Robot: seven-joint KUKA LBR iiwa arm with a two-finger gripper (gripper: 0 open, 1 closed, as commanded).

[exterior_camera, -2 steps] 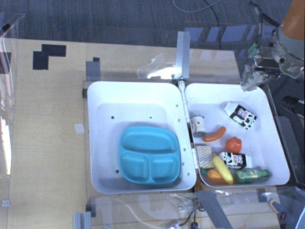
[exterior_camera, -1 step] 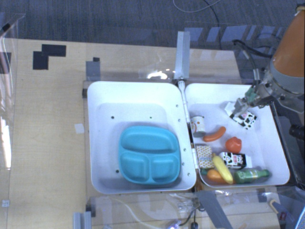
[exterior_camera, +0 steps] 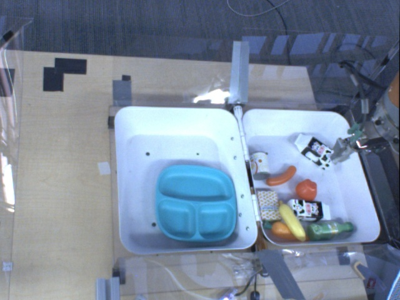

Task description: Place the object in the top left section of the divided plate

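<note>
A blue divided plate (exterior_camera: 164, 192) lies in the left bin (exterior_camera: 134, 142), with one wide section on its far side and two smaller ones on its near side; all look bare. My gripper (exterior_camera: 345, 149) hangs over the right edge of the right bin (exterior_camera: 275, 127), just right of a white and black carton (exterior_camera: 314, 150). Nothing shows in its grasp. Around the right bin lie a small can (exterior_camera: 259, 163), a sausage (exterior_camera: 281, 176), a red tomato (exterior_camera: 306, 189) and a yellow banana (exterior_camera: 292, 220).
At the near end of the right bin sit a checkered packet (exterior_camera: 267, 204), a second black and white carton (exterior_camera: 307, 209), an orange item (exterior_camera: 280, 230) and a green bottle (exterior_camera: 329, 230). A metal post (exterior_camera: 239, 74) stands behind the divide between the bins.
</note>
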